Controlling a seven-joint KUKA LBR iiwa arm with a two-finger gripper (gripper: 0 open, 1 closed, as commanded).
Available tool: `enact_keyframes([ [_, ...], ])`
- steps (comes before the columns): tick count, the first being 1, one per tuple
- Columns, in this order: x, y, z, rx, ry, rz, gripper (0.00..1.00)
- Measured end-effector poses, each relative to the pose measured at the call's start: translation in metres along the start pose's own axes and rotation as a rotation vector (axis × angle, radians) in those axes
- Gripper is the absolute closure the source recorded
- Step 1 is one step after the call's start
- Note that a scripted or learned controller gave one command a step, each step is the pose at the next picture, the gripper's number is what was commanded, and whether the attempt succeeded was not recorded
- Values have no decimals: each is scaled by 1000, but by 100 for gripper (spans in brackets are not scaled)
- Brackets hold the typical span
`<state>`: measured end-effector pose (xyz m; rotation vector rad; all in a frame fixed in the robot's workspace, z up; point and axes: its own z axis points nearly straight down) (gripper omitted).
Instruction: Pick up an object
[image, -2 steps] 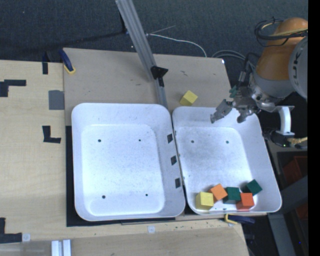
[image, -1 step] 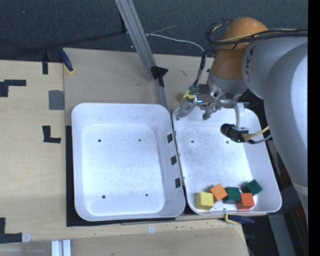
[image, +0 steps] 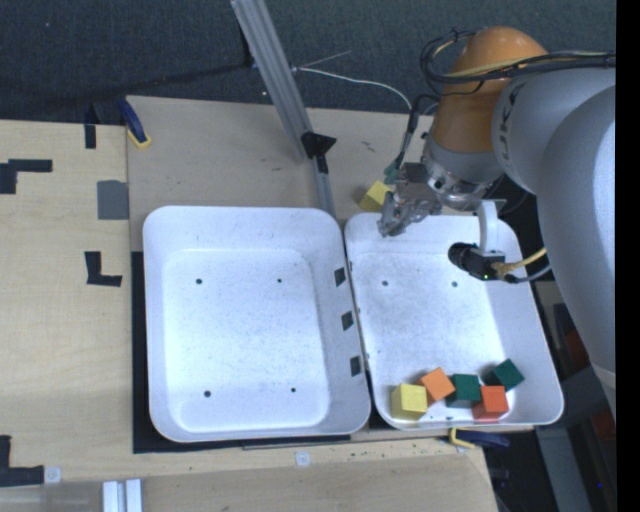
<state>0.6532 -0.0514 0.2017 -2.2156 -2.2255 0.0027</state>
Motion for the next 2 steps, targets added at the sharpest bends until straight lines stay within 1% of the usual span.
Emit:
enact_keyframes([
  [1,43,-1,10,1,1,-1,100],
  [2,124,-30,10,2,3,-4,100],
])
